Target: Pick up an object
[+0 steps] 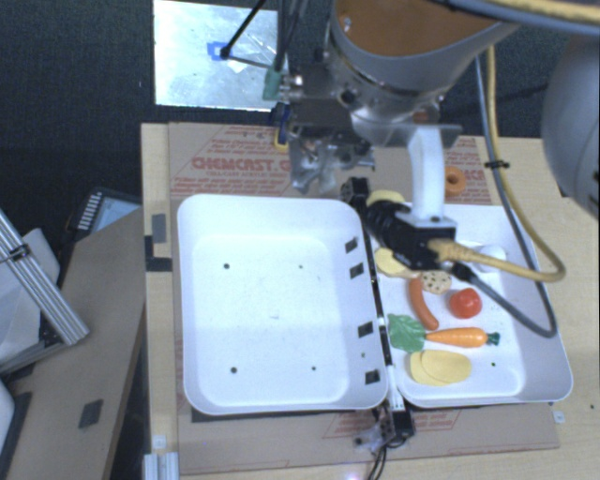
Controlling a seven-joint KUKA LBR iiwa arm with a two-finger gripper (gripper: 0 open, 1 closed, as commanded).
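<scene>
arm points down, pincer just beyond left bin's far right corner

The arm is a thick, smooth body of light grey, rounded shells. A broad orange band rings it above the wrist, and a paler grey collar flares out below the band. A second bulging grey housing shows at the view's right edge. The hand is a blocky cluster of bare silvery metal with dark recesses, its details blurred. Beside it sit a green fitting and a blue-and-yellow fitting. A dark grey cable hangs in a loop.
</scene>
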